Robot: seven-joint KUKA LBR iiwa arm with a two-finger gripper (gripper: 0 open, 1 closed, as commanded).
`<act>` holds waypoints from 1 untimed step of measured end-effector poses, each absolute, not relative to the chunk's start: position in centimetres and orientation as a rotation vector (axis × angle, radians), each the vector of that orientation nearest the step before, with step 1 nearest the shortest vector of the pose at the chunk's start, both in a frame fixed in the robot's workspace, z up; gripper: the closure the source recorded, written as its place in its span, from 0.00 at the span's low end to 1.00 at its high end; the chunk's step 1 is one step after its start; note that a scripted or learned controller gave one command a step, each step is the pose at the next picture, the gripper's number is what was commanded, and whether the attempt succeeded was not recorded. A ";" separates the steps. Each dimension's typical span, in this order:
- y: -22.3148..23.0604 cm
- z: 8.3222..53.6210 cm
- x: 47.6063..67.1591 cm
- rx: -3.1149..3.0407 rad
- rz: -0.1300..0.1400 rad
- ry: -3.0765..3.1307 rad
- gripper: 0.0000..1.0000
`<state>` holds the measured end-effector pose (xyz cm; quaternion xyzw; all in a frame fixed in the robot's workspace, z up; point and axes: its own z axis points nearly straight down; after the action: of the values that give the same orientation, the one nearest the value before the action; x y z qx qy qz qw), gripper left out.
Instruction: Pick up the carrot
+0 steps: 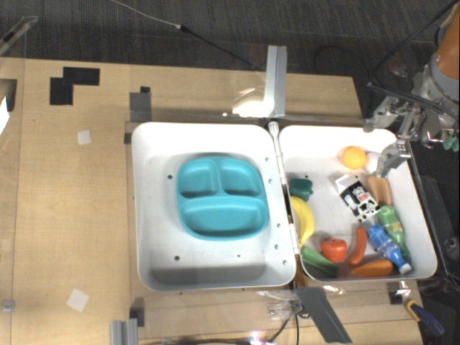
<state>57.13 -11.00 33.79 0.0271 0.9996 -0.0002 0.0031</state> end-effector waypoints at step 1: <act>-15.0 26.5 65.6 0.337 0.001 3.119 0.00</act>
<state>65.61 -14.96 26.48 0.1074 0.9942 0.0002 0.0024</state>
